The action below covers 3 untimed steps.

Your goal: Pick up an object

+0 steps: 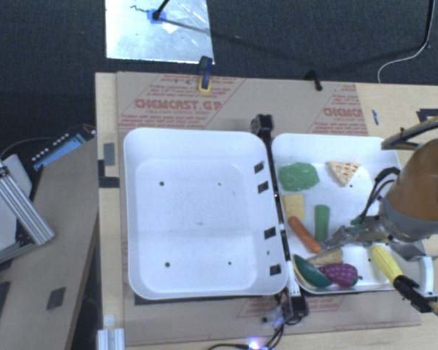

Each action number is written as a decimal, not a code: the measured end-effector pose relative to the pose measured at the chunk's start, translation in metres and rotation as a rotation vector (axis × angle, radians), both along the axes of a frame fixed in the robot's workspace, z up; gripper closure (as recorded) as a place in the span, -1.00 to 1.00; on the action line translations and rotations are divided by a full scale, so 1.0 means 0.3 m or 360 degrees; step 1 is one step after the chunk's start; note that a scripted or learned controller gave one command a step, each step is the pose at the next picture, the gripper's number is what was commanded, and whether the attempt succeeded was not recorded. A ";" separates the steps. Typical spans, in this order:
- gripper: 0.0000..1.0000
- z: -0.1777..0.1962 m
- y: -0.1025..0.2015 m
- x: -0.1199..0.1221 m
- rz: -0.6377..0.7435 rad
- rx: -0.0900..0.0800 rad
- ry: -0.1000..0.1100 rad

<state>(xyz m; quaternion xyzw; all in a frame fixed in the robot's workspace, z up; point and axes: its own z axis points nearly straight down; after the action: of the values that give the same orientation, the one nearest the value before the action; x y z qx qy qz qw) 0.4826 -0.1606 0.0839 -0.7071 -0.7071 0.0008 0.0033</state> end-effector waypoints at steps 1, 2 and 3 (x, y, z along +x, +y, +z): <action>-1.00 0.006 0.146 0.381 0.0019 -0.0007 -0.0027; -1.00 0.354 0.442 0.497 0.0017 -0.0005 -0.0025; -1.00 0.445 0.643 0.629 0.0016 -0.0004 -0.0023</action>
<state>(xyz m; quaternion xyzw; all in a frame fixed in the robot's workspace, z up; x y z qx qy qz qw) 0.6712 0.0321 0.2174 -0.7036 -0.7106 -0.0035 -0.0027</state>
